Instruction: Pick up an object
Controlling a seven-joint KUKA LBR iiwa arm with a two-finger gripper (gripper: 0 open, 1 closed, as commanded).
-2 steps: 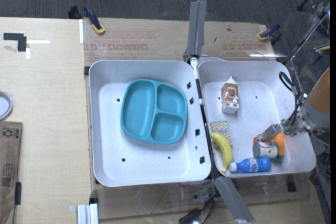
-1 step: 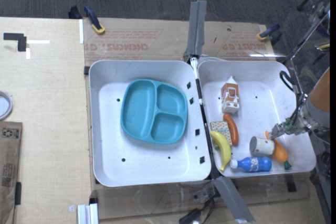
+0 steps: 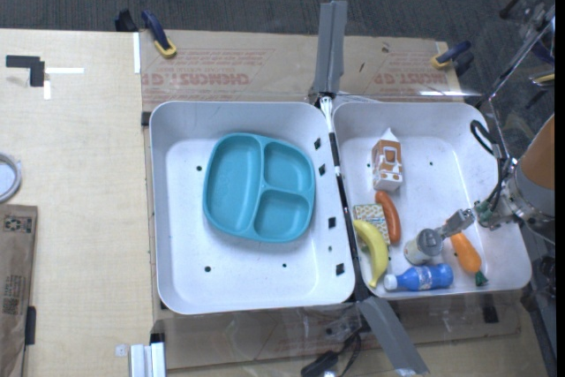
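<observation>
Fingers of my gripper [image 3: 434,239], perhaps closed, I cannot tell; carrot [image 3: 466,253] at 3 o'clock, right bin [image 3: 446,126] wall near.

Banana [image 3: 374,248], sausage [image 3: 389,216], carton [image 3: 387,163], bottle [image 3: 422,279], carrot [image 3: 466,253] in right bin [image 3: 441,124].

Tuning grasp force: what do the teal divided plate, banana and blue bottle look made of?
Teal divided plate: likely moulded plastic, smooth, faint sheen, uniform colour.
Banana: likely a plastic toy; even yellow, smooth skin, though a real one can't be excluded.
Blue bottle: looks like plastic, glossy blue body with a white cap end; too small to confirm.
</observation>
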